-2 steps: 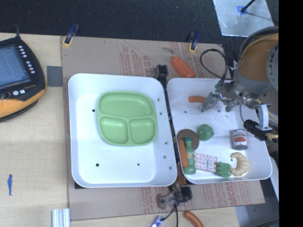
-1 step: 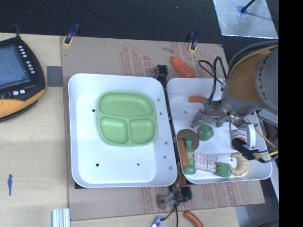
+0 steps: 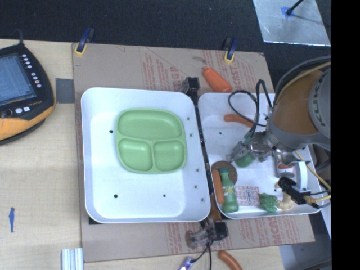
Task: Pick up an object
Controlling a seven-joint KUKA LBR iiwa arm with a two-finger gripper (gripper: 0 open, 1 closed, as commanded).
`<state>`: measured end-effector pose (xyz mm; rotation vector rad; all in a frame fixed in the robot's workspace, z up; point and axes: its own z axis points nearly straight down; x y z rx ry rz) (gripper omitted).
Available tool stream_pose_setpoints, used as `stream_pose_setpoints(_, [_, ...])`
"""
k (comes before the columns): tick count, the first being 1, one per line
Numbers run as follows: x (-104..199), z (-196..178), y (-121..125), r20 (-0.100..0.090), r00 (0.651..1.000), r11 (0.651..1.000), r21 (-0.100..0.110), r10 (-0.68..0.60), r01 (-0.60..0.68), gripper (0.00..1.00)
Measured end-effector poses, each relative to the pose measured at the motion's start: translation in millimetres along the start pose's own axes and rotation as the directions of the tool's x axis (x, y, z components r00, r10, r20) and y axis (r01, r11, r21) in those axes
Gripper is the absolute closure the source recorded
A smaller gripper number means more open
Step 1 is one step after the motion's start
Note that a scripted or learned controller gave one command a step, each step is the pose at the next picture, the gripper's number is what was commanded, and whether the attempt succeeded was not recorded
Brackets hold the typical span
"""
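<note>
My gripper hangs low over the middle of the right bin, coming off the grey arm with its orange band. Right under its tip lies a small round green object; whether the gripper touches it is unclear. Near the bin's front left, a green bottle lies beside an orange sausage-like piece and a brown disc. A green broccoli-like piece and a printed card rest along the front wall. An orange stick lies at the back.
The left bin holds a green divided plate. An orange carrot lies outside, behind the right bin. A black cable loops over the right bin. A teach pendant sits far left.
</note>
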<state>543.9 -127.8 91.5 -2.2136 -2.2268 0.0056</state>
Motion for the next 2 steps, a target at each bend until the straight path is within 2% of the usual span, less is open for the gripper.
stream_pose_setpoints(1, [-1, -10, 0, 0.002, 1.000, 1.000, 0.001, -0.004, 0.004, 1.00])
stream_pose_setpoints(2, [61, -101, 35, -0.002, 1.000, 1.000, -0.002, 0.001, -0.001, 1.00])
